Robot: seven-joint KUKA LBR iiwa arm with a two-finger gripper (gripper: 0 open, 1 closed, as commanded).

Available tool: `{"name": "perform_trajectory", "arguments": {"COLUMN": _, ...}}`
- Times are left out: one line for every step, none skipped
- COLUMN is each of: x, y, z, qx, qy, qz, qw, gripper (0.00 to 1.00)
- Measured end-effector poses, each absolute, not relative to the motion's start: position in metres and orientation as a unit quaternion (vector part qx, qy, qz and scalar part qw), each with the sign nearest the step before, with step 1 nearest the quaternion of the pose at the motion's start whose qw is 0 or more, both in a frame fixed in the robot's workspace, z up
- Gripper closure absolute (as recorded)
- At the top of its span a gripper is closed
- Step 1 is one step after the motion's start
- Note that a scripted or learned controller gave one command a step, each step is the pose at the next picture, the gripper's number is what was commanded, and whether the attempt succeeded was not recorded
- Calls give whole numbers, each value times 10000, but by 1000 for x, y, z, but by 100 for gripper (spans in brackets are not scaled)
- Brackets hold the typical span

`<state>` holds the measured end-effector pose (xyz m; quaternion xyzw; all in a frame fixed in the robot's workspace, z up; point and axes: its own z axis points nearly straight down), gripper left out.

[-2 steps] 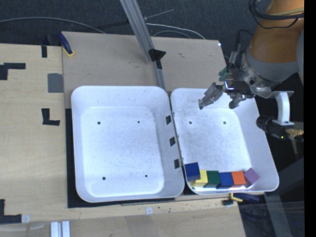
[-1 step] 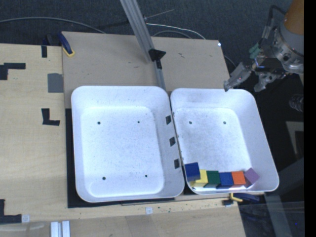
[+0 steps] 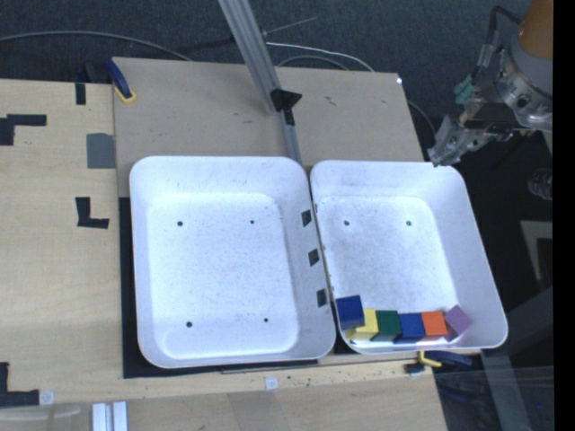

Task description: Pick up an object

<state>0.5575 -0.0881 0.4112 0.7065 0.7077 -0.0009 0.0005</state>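
Observation:
Several small blocks lie in a row along the near edge of the right bin: a dark blue block, a yellow one, a green one, another blue one, an orange one and a purple one. My gripper hangs at the upper right, above the bin's far right corner and well away from the blocks. Nothing shows between its fingers.
The left bin sits beside the right one, with black clips along the shared wall. A slanted metal pole rises behind the bins. Cables run across the dark floor at the back. A yellow-blue clamp sits far left.

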Motion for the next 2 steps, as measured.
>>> {"name": "perform_trajectory", "arguments": {"x": 523, "y": -120, "z": 548, "qx": 7072, "qy": 7070, "qz": 23, "qw": 41, "gripper": 100}}
{"name": "perform_trajectory", "arguments": {"x": 521, "y": -183, "z": 542, "qx": 7088, "qy": 7054, "qz": -9, "qw": 12, "gripper": 100}}
